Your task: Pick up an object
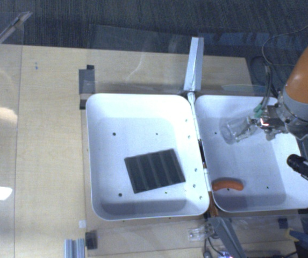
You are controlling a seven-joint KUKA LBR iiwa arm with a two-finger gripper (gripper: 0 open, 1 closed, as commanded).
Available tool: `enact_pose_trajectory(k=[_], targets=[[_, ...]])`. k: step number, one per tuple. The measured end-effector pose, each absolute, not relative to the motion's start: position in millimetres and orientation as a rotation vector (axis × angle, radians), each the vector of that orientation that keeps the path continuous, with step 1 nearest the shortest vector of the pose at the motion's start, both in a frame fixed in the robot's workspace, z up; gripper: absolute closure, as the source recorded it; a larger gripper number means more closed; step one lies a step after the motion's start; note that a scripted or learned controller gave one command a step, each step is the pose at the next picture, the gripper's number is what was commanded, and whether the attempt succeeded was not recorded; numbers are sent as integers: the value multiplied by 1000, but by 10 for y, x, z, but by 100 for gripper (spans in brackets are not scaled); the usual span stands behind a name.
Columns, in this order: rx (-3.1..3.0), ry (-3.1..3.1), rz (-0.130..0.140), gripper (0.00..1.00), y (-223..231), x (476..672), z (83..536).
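bench [41,160]: pale wood
floor [143,4]: dark carpet, far
left bin [102,117]: ribbed black mat [155,170]
right bin [261,192]: orange sausage [227,185], near-left
gripper [242,130]: fingers blurred, can't tell

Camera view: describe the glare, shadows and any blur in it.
In the camera view, bright glare washes over the bench at the left edge; the dark ribbed mat and the orange sausage-shaped object look fairly sharp with soft shadows; the gripper over the right bin looks smeared and translucent, so its detail is lost.

Two white bins [143,104] side by side on a wooden bench [35,144] — grey carpet [116,4] beyond.
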State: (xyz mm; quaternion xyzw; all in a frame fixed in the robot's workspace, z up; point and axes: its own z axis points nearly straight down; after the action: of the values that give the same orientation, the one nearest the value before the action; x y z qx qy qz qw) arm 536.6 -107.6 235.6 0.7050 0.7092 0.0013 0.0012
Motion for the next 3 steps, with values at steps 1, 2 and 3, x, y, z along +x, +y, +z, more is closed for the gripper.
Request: enact_pose_trajectory(k=[1, 2, 3], targets=[[2316, 2118, 6, 0, -860, 5851, 946], [2532, 1854, 5, 0, -1333, 6055, 1836], [2190, 2245, 5, 0, -1584, 5824, 2199]])
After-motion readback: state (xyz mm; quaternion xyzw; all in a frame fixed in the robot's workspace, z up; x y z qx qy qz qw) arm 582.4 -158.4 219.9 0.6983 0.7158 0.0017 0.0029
